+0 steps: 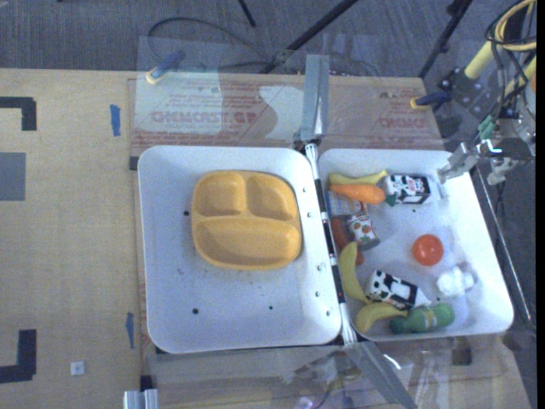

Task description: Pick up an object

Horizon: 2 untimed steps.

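Observation:
The right bin (477, 220) holds several small objects. Along its far side lie a yellow banana (358, 178), an orange carrot (359, 192) and a black-and-white cow-print carton (407, 187). A small printed can (362, 230) sits near the left wall, and an orange ball (428, 249) rests mid-bin. At the near side are a second banana (350, 273), another cow-print carton (392, 289), a green bottle (423, 318) and a white lump (456, 281). My gripper (456, 164) hangs over the bin's far right corner, away from the objects and with nothing seen in it.
The left bin (170, 296) carries a yellow divided plate (246, 219). A metal divider (326, 245) runs between the bins. Cables and clamps (502, 49) crowd the upper right. Tripod legs cross the floor beyond the bench.

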Available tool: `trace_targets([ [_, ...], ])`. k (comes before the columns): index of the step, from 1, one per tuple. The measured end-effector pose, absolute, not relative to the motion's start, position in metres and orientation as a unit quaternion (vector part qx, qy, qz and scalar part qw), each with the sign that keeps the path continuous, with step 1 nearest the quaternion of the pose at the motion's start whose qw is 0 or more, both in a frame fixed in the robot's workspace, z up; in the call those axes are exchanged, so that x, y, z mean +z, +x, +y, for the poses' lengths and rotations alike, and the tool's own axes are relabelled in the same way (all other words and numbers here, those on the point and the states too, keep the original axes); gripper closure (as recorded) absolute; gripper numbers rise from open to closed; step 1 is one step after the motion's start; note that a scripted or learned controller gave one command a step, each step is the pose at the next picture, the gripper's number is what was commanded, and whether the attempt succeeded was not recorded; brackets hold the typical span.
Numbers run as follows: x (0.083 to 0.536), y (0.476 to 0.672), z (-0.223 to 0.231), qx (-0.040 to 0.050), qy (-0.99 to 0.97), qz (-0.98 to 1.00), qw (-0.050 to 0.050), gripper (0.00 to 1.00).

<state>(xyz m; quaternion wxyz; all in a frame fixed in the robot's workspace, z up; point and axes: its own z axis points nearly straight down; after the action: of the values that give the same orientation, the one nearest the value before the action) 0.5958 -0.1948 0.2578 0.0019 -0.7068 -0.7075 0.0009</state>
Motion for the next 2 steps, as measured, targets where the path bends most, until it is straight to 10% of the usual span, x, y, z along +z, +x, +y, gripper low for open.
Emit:
trace_targets([
  [1,0.0929,0.6264,-0.1827,0.0005,-0.719,-0.695,0.001,0.00],
  [2,0.0977,0.6285,-0.1783,0.0006,-0.674,-0.738,0.000,0.00],
])
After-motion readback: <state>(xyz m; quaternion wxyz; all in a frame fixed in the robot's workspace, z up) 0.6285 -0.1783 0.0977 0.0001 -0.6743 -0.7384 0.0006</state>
